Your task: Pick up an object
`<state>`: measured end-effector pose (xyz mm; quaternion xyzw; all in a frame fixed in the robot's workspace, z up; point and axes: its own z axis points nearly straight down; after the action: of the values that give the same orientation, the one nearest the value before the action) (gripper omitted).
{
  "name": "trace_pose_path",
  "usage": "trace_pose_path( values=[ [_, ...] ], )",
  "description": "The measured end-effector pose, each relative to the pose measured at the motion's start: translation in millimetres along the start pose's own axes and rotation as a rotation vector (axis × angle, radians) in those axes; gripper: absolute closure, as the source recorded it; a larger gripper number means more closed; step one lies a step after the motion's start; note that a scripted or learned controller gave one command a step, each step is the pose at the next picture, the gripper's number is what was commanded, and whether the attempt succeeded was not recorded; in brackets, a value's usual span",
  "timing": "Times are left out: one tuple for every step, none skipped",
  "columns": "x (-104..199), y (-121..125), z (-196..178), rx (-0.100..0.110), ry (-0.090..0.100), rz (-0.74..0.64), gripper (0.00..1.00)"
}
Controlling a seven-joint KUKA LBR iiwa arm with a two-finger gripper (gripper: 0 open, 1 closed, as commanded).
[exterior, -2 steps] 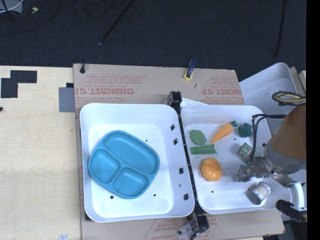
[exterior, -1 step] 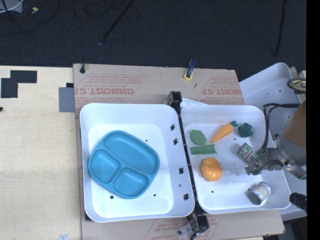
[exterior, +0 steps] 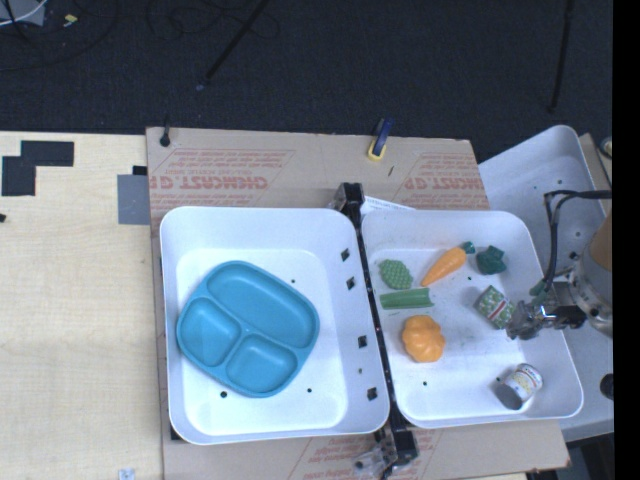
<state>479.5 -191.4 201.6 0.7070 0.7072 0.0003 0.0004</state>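
My gripper (exterior: 528, 320) sits low over the right bin (exterior: 520, 230), near that bin's right wall; from this angle I cannot tell how it is set, and I see nothing held in it. Taking the right bin as reference: just left of my gripper, touching or nearly so, lies a small green-and-white packet (exterior: 491, 305). Toward the bin's near right corner lies a small silver can (exterior: 518, 385) on its side. Near the bin's centre sits an orange-yellow rounded fruit (exterior: 423, 338); just beyond it lies a green stick-shaped piece (exterior: 405, 298), and beyond that a green knobbly oval (exterior: 395, 273). A carrot (exterior: 444, 265) lies slantwise toward the far side, and a dark green lump (exterior: 490, 260) rests near it, further to the right. Against the right bin's left wall stands the left bin (exterior: 185, 238), which holds a blue divided plate (exterior: 247, 327). Both bins rest on a cardboard sheet (exterior: 250, 173).
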Motion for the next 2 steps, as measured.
trace_pose_path(
  values=[
    [-1, 0, -27, 0.001, 0.000, -0.001, 1.00],
    [43, 19, -22, 0.003, 0.002, -0.003, 1.00]
  ],
)
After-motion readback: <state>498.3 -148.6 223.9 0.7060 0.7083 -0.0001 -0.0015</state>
